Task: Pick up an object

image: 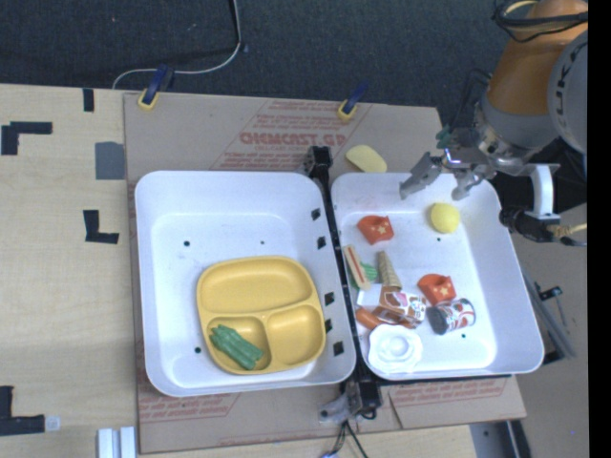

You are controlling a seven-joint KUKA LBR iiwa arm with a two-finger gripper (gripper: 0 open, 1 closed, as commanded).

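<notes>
The gripper (442, 183) hangs over the far edge of the right bin (511, 294) with its two fingers spread wide and nothing between them. A yellow lemon (444, 218) lies just below its tips, apart from them; a red pepper (375, 227) sits further left.

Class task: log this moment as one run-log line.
gripper: open, above right bin | holding: nothing | nearest: yellow lemon | yellow tray: left bin

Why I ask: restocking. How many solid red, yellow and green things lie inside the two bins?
Red: 2 (upper red piece, lower red piece)
Yellow: 2 (tray, lemon)
Green: 1 (green piece)
Total: 5
</notes>
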